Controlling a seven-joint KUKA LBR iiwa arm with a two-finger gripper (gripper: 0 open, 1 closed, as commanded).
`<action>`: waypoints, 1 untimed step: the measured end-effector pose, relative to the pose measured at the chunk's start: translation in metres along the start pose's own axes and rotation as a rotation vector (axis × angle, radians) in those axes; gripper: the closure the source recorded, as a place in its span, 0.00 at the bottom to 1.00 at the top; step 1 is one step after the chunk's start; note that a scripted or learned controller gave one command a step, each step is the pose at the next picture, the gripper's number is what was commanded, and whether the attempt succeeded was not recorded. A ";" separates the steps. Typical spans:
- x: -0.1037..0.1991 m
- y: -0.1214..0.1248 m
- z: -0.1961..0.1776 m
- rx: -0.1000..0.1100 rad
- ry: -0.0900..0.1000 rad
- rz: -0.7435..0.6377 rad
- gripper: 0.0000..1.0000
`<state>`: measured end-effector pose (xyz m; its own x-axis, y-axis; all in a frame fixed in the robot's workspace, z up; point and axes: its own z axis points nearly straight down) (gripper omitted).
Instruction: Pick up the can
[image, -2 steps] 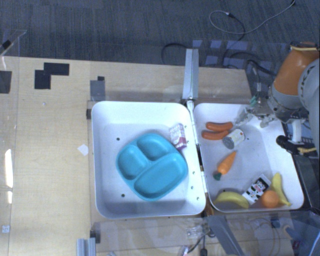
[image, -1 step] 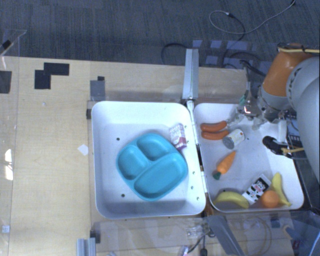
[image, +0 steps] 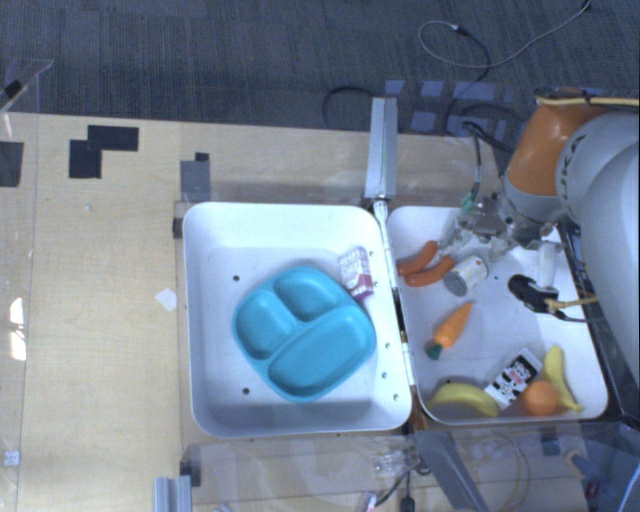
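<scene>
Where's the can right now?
The can lies in the right bin, near its upper left, just below the gripper and beside the hot dog.

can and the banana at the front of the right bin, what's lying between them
In the camera view, a carrot lies between the can and the banana, on the right bin's white floor.

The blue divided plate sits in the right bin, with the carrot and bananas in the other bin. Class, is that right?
Not quite. The camera view shows the blue divided plate in the left bin, not the right. The carrot and bananas lie in the other bin, the right bin.
</scene>
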<state>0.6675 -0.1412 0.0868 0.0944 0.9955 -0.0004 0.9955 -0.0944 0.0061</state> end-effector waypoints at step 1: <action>-0.019 -0.001 0.000 -0.001 0.000 0.020 0.00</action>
<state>0.6649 -0.1602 0.0872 0.1140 0.9935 -0.0007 0.9935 -0.1140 0.0072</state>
